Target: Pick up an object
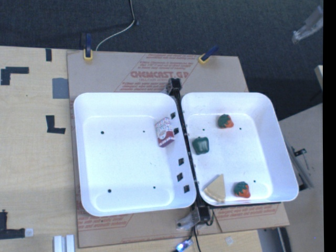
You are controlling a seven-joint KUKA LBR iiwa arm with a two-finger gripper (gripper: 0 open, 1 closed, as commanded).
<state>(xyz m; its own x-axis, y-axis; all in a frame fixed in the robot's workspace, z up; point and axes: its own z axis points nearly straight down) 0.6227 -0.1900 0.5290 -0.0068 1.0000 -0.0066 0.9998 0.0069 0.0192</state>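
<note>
Two shallow white bins sit side by side on a sheet of brown cardboard (157, 72) that lies on the pale wooden bench (31, 140).

The left bin (84, 140) holds a single thing: a small red and white packet (165, 131), roughly rectangular, lying slightly tilted close to the bin's right wall, in its upper right part. Its top is mostly white with faint print, and a red band runs along its lower edge.

The right bin (268, 140) holds four things, all well apart from one another. A small round piece, orange-red with a dark green top (225, 121), lies toward the far side. A dark green blocky item (201, 145) rests near the bin's left wall, about midway down. A tan wedge (216, 188), shaped like a triangle with its point upward, lies at the near left corner. Just to its right, though not touching, is a second small piece, red-orange with green (241, 189), near the front wall.

A row of black clips (182, 161) runs along the seam between the bins. Two clamps, one with a blue handle and a yellow tip (87, 47) and one blue and yellow (208, 54), hold the cardboard's far edge.

The state of the claw cannot be told from this view.
</note>
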